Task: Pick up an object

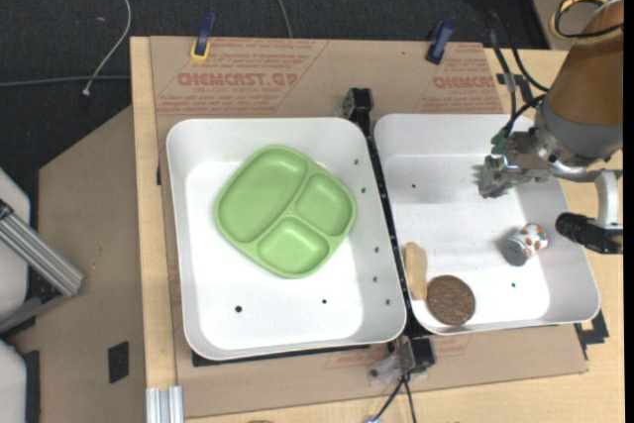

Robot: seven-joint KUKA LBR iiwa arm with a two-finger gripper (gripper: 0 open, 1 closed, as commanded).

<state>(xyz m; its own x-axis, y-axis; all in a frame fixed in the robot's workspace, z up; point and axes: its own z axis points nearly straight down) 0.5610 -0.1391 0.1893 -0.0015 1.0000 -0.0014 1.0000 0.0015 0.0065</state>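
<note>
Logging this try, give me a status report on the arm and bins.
Gripper low over right bin, nothing seen held. Small ball, brown disc, tan stick lie apart, untouched. Green plate in left bin.

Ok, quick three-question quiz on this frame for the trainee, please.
1. True or false: the green plate lies in the right bin.
2. Which lies nearest the bins' shared edge: A small ball, B brown disc, C tan stick?
3. Fill in: the gripper is over the ___ bin.

Key: 1 false, it lies in the left bin; 2 C; 3 right.
</note>
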